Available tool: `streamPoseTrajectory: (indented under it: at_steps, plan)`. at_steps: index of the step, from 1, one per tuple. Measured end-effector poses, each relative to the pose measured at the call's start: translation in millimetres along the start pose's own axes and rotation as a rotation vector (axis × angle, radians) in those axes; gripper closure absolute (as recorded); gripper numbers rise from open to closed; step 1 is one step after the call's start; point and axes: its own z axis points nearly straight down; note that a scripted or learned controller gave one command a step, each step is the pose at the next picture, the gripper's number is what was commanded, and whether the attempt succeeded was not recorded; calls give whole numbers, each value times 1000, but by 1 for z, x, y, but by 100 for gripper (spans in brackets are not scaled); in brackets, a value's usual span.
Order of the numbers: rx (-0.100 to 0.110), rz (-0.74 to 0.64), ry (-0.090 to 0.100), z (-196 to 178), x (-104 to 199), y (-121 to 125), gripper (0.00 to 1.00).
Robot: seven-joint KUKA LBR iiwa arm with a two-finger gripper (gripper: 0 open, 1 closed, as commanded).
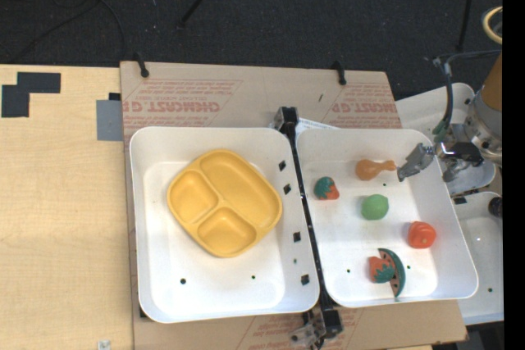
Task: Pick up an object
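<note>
We see two shallow white bins side by side on the tabletop [57,201]. The left bin [156,275] holds a yellow compartment plate [224,202], three sections, lying tilted across the bin floor. The right bin [459,275] holds five small objects. A toy drumstick [374,169], orange-brown, lies near the far wall. A small green and red toy [326,188] sits toward the divider between the bins. A green ball [375,206] rests near the middle. A red-orange toy [422,234] sits by the right wall, and a dark green and orange toy slice [388,270] lies near the front wall, apart from the rest.

The arm enters from the right, and its claw [431,160] hangs over the far right part of the right bin, just beside the drumstick's thick end. One grey finger [414,161] points toward the drumstick, close to it, though we cannot tell whether it touches. We cannot tell whether the claw is spread or pressed together, and we see nothing between its tips.
</note>
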Motion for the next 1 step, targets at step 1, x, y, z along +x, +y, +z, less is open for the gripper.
streamPoseTrajectory:
  at_steps: [1]
  plan:
    - [-13, -3, -3, -7, 0, 2, 0]
